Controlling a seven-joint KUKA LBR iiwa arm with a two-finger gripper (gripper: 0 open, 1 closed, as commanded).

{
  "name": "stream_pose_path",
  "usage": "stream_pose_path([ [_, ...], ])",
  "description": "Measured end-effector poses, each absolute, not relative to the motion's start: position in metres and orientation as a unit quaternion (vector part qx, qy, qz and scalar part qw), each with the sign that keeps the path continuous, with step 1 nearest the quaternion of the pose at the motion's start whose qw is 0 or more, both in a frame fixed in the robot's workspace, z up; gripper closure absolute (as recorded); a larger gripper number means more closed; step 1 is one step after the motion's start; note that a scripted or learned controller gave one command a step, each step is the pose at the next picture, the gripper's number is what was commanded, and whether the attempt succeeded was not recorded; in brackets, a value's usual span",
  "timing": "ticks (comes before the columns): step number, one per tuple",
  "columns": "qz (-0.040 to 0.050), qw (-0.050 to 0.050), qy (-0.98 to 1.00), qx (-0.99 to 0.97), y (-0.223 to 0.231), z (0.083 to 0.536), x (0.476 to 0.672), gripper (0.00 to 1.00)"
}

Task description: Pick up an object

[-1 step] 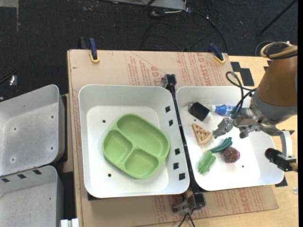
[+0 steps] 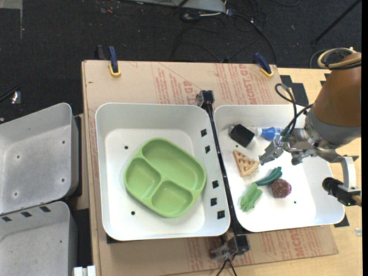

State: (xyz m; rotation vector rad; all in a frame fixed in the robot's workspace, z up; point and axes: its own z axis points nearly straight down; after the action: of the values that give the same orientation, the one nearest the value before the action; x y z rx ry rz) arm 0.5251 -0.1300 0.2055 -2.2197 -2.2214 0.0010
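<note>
Nearby, claw (image 2: 270, 153) amid waffle wedge (image 2: 246, 163), black block (image 2: 242, 135), green toys (image 2: 251, 196).

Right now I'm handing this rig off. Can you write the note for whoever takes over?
Pincer: open, over the right bin, nothing between its fingers.
Right bin holds: black block, blue-and-white item partly behind the arm, waffle wedge, dark green piece, light green piece, dark red berry.
Left bin: green divided plate.
Done: arm is positioned among the items, nearest the waffle wedge and dark green piece.
Left: close on one item and lift it.
</note>
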Motion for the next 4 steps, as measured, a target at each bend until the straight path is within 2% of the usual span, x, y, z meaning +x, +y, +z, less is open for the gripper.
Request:
stream_pose_path([
  [1,0.0012,0.002,-0.707,-0.708,-0.133,0.161,0.528,0.00],
  [2,-0.0007,-0.003,-0.706,-0.708,-0.136,0.102,0.532,0.00],
  [3,-0.0028,-0.004,-0.707,-0.708,-0.136,0.099,0.536,0.00],
  [4,-0.0039,-0.008,-0.706,-0.708,-0.137,0.109,0.537,1.00],
])
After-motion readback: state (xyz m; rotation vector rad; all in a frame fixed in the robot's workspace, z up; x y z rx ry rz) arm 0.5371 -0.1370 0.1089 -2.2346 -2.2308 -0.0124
